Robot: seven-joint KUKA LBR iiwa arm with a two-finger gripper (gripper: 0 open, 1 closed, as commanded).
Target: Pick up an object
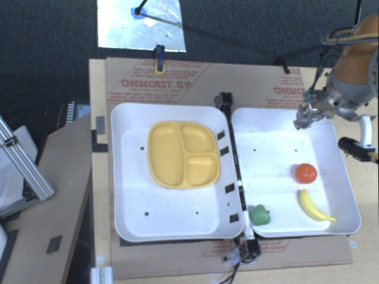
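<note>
1. Camera view: the gripper (303,120) hangs over the far right corner of the right bin (266,135), at the end of the grey arm (355,70) with its orange band. It carries nothing, and whether it is spread wide or drawn narrow cannot be told from this slant.

2. Three things in that bin could be picked. The tomato (305,172) lies nearest, toward the viewer from the gripper and almost directly in line with it. The banana (314,207) lies just past the tomato, near the bin's front right corner. The green pepper (259,215) sits in the front left corner, close against the divider between the bins.

3. The banana's long axis runs aslant, from upper left to lower right, so a grasp across its narrow width would likely call for a turn of the wrist. The round tomato looks to need no such turn.

4. The bin floor is flat, white and smooth. There is open floor around the tomato on most sides, though the banana is near. The pepper looks cramped by the wall.

5. The left bin (127,176) holds a yellow divided plate (182,154), well apart from the gripper.
</note>
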